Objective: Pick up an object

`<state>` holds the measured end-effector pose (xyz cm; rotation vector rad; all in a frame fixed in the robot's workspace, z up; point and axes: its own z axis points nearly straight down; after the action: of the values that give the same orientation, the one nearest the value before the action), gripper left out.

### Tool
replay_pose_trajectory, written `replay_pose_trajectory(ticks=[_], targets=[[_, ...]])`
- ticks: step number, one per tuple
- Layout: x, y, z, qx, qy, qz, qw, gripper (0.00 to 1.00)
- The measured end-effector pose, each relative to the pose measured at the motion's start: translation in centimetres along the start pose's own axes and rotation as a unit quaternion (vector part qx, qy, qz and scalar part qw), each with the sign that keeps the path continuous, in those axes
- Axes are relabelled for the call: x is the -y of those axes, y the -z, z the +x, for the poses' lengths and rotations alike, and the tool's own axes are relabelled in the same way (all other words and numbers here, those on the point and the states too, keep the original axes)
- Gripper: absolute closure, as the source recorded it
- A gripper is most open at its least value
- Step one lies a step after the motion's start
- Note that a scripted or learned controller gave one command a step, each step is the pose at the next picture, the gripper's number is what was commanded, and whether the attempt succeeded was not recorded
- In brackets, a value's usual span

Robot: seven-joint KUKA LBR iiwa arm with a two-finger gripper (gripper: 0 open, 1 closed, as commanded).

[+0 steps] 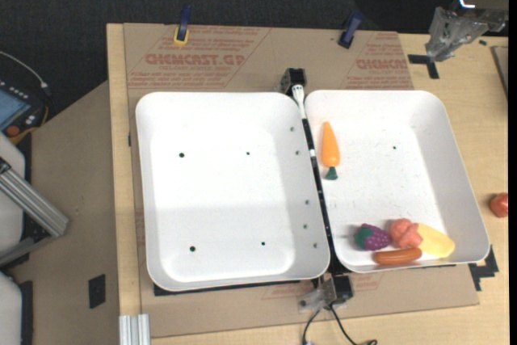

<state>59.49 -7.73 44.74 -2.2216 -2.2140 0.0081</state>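
Brown board (266, 52) under 2 bins, printed "CHEMCAST GP"

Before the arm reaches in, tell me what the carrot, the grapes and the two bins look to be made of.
The carrot looks like moulded plastic: even orange with a slight sheen and a stubby green end. The grapes also look plastic, a single glossy purple lump, though soft rubber is possible. The left bin and right bin look like thin formed plastic: smooth matte white with rounded corners and rolled rims.

One fixed camera looks down at a slant on both white bins (218, 105).
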Motion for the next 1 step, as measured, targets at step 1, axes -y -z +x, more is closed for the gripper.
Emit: replay_pose_trajectory(ticks=[1], targets=[[3.49, 0.77, 3.05, -0.001, 0.002, -0.002, 1.0, 1.0]])
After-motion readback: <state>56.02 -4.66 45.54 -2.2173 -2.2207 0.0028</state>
